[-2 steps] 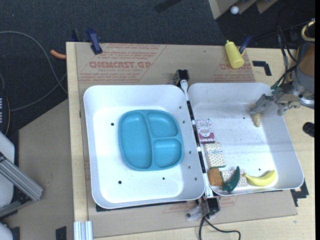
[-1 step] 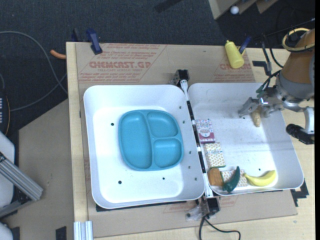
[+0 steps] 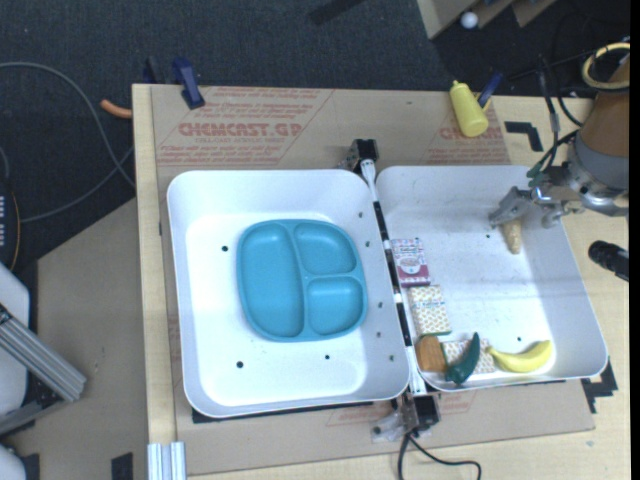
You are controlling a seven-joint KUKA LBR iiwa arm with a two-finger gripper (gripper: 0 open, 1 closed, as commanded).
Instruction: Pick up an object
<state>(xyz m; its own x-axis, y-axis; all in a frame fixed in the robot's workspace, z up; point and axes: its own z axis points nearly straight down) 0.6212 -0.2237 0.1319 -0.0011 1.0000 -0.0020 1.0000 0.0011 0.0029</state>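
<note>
Grey two-finger gripper (image 3: 520, 208) low over the upper right of the right shallow white plastic bin (image 3: 470, 193), reaching in from the right on the grey arm (image 3: 605, 163). Fingers spread apart, nothing pinched between them. Just below the fingertips, a small tan, stubby object (image 3: 513, 237) lying on the bin floor, close to the gripper but not held.

Further out in the same bin: along the left wall, a small pink-and-white printed packet (image 3: 409, 259), then a pale patterned packet (image 3: 431, 310) below it. In the near corner, a brown rounded piece (image 3: 431, 353), a dark teal curved item (image 3: 465, 363) leaning over it, and a yellow banana (image 3: 523, 357) just beside to the right, near the front rim.

Left shallow white plastic bin (image 3: 200, 298) touching the right one along the middle, holding a blue three-compartment plastic tray (image 3: 300, 278) at its centre.

On the brown cardboard sheet (image 3: 250, 118) behind the bins, a yellow bottle-shaped object (image 3: 468, 109).
</note>
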